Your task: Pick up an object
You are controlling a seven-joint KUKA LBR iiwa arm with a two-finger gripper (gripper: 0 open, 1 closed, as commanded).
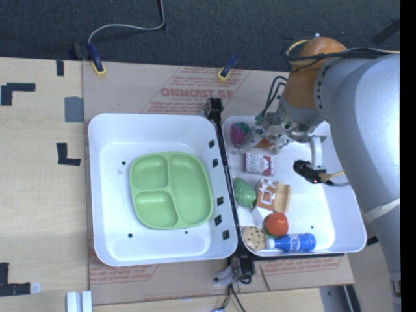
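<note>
Blue bottle point(294, 242) and cookie point(255, 238) along right bin's point(338, 229) near edge, tomato point(276, 224) behind, gripper point(270, 137) low at far edge beside purple object point(240, 133), jaw state indiscernible, green divided plate point(171, 190) in left bin point(107, 174).

Grey arm point(364, 116) reaches in from right (orange-banded wrist bent down).

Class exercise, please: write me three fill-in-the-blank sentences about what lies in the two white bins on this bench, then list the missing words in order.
1. The divided plate in the left bin is ____ in colour.
2. The blue bottle lies in the ____ bin.
3. The round red tomato lies just above the blue bottle and right of the ____.

Missing words: green; right; cookie
</note>
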